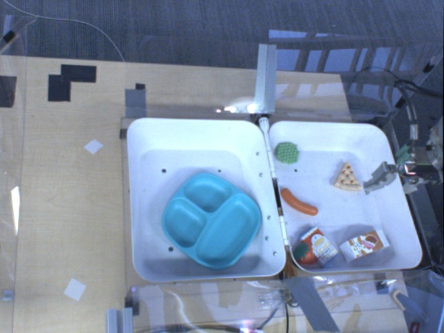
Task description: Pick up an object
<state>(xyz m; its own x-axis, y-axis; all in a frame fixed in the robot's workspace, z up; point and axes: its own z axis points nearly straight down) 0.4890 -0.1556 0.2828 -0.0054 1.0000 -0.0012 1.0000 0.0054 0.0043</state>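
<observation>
Since the blue divided plate (211, 219) fills my left bin (149, 151), the pickable toys crowd the right bin (326, 132): green ball (286, 152) at eleven o'clock, sausage (299, 202) centre, cartons (338, 245) at six. My gripper (381, 177) hovers at three beside the pizza slice (346, 177), nothing visibly held; its opening I cannot tell.

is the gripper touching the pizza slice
Apart. The camera view shows the gripper at the right bin's right edge, with a strip of bare white bin floor between it and the pizza slice.
</observation>
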